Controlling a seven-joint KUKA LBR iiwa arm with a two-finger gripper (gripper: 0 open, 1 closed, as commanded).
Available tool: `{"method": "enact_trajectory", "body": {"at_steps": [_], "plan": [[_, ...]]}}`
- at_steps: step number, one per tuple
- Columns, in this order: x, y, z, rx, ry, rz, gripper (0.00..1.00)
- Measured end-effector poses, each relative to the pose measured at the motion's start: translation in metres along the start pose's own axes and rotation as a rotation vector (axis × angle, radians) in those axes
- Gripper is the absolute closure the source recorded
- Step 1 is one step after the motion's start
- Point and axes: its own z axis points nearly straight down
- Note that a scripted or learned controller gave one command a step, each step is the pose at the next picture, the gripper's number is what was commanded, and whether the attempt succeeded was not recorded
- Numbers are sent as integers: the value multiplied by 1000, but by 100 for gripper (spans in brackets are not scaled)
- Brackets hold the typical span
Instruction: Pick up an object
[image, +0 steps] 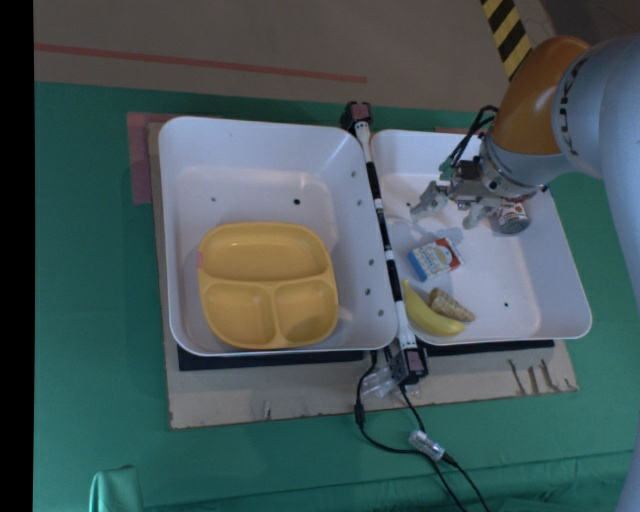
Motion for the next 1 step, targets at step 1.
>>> {"method": "enact_trajectory", "body": {"at_steps": [1], "plan": [[4,-26,15,11,6,-10,0]]}}
